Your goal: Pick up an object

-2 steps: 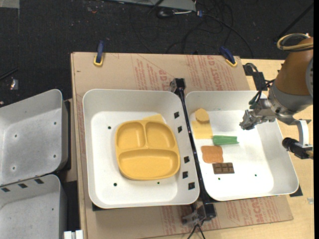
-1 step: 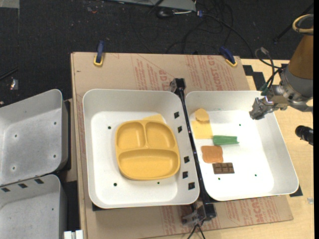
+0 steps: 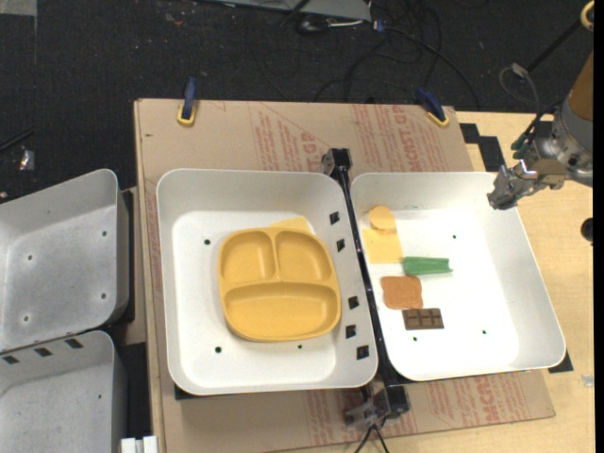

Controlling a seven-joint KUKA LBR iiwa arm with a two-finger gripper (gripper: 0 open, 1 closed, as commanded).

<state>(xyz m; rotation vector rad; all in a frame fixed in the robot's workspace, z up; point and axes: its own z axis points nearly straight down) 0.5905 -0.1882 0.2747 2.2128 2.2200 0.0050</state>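
I see my end effector (image 3: 507,189) over the far right corner of the right bin (image 3: 491,347); I cannot tell its opening. The green piece (image 3: 427,266) lies in this bin, near its left side.

Two smooth white plastic bins (image 3: 472,347) are seen on matt brown cardboard (image 3: 245,130); the yellow tray (image 3: 279,286) looks glossy plastic.

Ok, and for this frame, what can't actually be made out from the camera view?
- Gripper: small and dark at the right bin's far right rim; whether its fingers are parted is unreadable.
- Arm: cut off by the right edge.
- Yellow sheet: mostly hidden under the divided yellow tray in the left bin.
- Brown block: too small to identify; same for the green piece.
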